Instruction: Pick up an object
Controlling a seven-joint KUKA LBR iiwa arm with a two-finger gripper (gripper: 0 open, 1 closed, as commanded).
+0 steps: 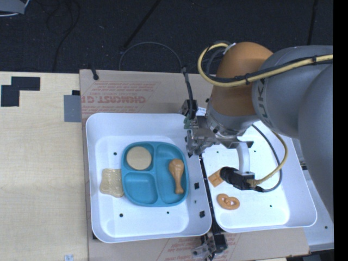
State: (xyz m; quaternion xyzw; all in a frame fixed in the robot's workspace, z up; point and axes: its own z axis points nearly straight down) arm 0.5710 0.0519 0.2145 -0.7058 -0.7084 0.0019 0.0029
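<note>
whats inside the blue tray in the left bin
The blue tray holds a round tan cookie in its upper-left compartment and a drumstick in the right one. The lower-left compartment looks bare. Nothing covers the tray.

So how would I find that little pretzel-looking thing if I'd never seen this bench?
Start at the right bin, under the arm. Near its front left lies the pretzel, small, orange-brown and twisted into loops. The orange piece just behind it is flat and blocky, with no holes.
</note>
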